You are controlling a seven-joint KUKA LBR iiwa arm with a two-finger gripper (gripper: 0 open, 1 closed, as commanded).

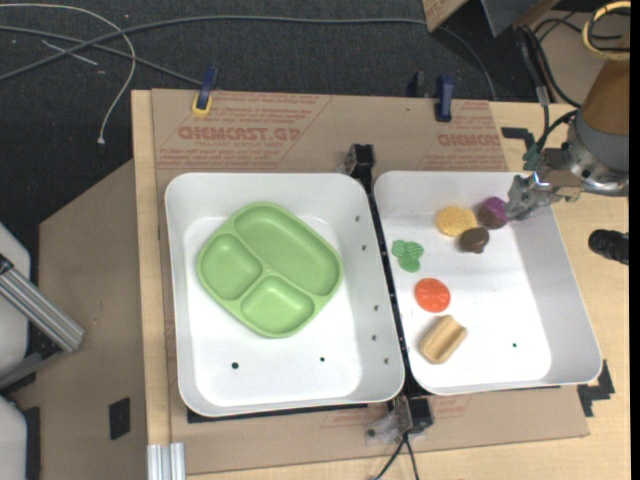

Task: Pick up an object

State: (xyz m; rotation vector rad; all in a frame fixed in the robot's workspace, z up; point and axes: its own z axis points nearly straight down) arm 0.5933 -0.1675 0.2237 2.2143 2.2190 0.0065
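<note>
The right bin [540, 298] holds several small toy foods. A purple piece [492, 211] lies near its far right side, with a brown piece [473, 239] and a yellow piece [455, 220] close beside it. Further left and nearer are a green piece [407, 255], a red-orange round piece [432, 294] and a tan bread-like roll [443, 338]. My gripper [522, 201] hangs low at the right bin's far right edge, just right of the purple piece. I see nothing held in it.
The left bin [190, 358] carries a green divided plate [268, 268]. The grey arm with its orange band [608, 108] comes in from the right above the bin's far corner. Blue clamps [207, 88] pin the cardboard at the back.
</note>
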